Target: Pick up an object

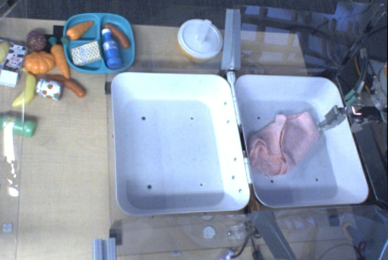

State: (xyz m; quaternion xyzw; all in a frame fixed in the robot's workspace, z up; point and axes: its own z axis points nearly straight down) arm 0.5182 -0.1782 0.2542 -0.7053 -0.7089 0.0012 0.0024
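**One pink cloth in the right bin, tool parked at its corner**

Quick count first: two white bins side by side on the tabletop [60, 192], and exactly one thing in them, a crumpled pink cloth [284, 143] lying in the right bin [339, 189]. The left bin [170, 143] has just its bare floor with a few small dark holes.

The cloth's long axis runs on a diagonal, from about 7 o'clock up to 1 o'clock. The fatter, folded lump sits at the 7 o'clock end near the wall between the bins, and the flatter end points up toward the tool. It sits left of the bin's middle, so there's bare floor along the 3 o'clock wall and a wide strip along the 6 o'clock edge. The 12 o'clock side has some open floor too.

The tool [330, 117] comes in from 3 o'clock, and its tip sits right at the cloth's upper right corner, touching or just beside it. Can't tell how far its fingers are spread or whether any fabric is pinched; it's too small and blurry there.

Outside the bins: one blue divided tray [124, 28] with toy food at 11 o'clock, a loose scatter of toy food pieces at 9 to 10 o'clock, and one white lidded cup [200, 39] at 12 o'clock.
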